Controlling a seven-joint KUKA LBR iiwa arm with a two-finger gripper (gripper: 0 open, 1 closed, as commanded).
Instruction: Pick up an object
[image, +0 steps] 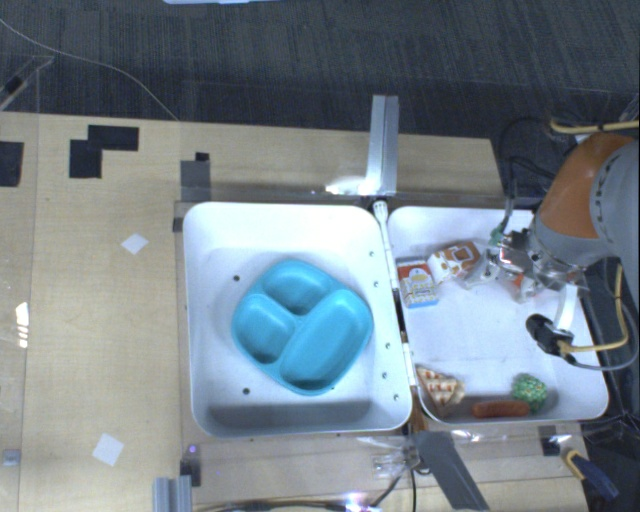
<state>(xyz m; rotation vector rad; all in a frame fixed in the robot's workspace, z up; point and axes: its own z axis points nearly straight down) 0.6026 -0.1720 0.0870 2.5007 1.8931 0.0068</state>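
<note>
While the grey arm with its orange band reaches in from the right, its gripper hangs low over the upper right part of the right bin, and whether the fingers are apart or together cannot be told from this angle. Just beside the gripper, to its left, lies a small red-and-white carton, close to the fingertips but not seen between them. Left of that, against the wall shared by the two bins, rests a flat packet with a red top and a blue lower part. A black cable end curls below the wrist, over the bin's right side. Along the near edge of the right bin sit three more items: a waffle-like piece in the corner, a brown sausage shape next to it, and a green broccoli-like lump just beyond. Across the divider, the left bin carries a blue sectioned plate, three compartments facing up, well apart from the arm.
</note>
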